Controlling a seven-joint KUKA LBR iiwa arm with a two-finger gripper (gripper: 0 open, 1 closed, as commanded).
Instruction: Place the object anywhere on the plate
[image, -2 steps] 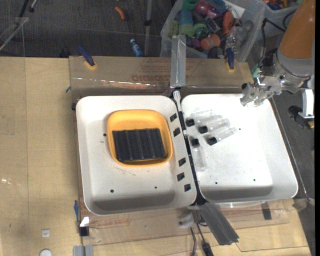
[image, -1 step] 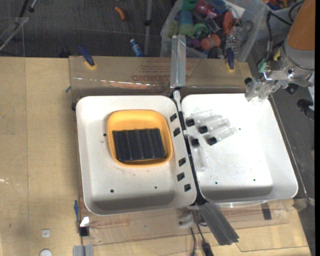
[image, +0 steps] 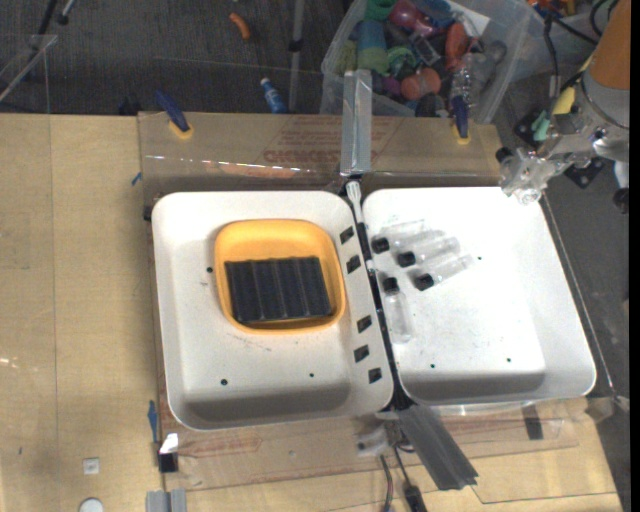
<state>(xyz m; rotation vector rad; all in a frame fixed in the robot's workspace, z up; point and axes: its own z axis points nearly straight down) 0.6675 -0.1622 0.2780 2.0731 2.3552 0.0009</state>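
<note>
An orange-yellow plate (image: 232, 243) sits in the left bin (image: 185, 330). A black ribbed rectangular object (image: 278, 288) lies flat on the plate, toward its front. Several clear small vials with black caps (image: 418, 256) lie in the left part of the right bin (image: 500, 300). My gripper (image: 523, 178) hovers over the far right corner of the right bin, well apart from the vials and from the plate. Nothing is visibly held in it.
A divider with black clips (image: 362, 300) runs between the two bins. A clear box of colourful toys (image: 420, 45) stands behind the bench. Blue clamps (image: 176, 114) hold the back board. The wooden bench (image: 70, 300) extends to the left.
</note>
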